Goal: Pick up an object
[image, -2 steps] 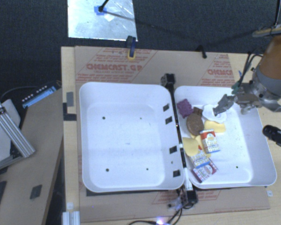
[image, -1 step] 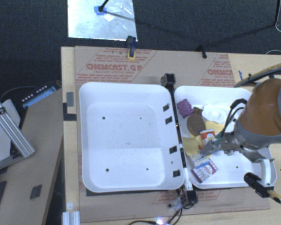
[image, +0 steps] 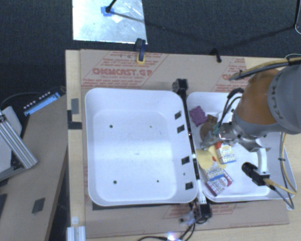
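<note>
Where the gripper (image: pixel 214 137) meets the right bin (image: pixel 276 192), we cannot tell its state; the board (image: pixel 121 70) reads "CHEMCAST GP".

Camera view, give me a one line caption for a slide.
KUKA arm reaching from the right over the right bin above a purple piece, yellow piece and small packets; left bin alongside.

A dark carpet (image: pixel 30 44) covers the far floor, with a shiny metal sheet (image: pixel 109 13) lying on it. Nearer, a cardboard board (image: pixel 125 67) tops the bench; an aluminium rail (image: pixel 10 139) stands left.
</note>
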Robot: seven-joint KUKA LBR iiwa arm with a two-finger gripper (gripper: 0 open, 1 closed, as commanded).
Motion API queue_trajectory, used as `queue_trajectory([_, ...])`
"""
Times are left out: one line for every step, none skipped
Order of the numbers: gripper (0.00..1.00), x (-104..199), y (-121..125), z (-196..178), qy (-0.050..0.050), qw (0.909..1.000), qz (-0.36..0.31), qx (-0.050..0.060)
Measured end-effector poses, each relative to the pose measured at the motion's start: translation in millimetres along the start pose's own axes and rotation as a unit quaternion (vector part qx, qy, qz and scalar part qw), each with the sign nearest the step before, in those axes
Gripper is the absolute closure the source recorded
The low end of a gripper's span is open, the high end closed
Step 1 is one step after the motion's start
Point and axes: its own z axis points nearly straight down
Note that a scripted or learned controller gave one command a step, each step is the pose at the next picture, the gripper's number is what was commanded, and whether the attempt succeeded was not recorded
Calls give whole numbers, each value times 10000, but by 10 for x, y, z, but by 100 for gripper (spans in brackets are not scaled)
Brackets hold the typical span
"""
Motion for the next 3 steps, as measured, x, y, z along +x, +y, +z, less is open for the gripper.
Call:
queue_trajectory([0,65,566,-28,1,10000,4,-3])
queue_trajectory([0,-15,-140,-15,10,10000,41,57])
queue_trajectory([100,-8,-99,-126,4,10000,22,20])
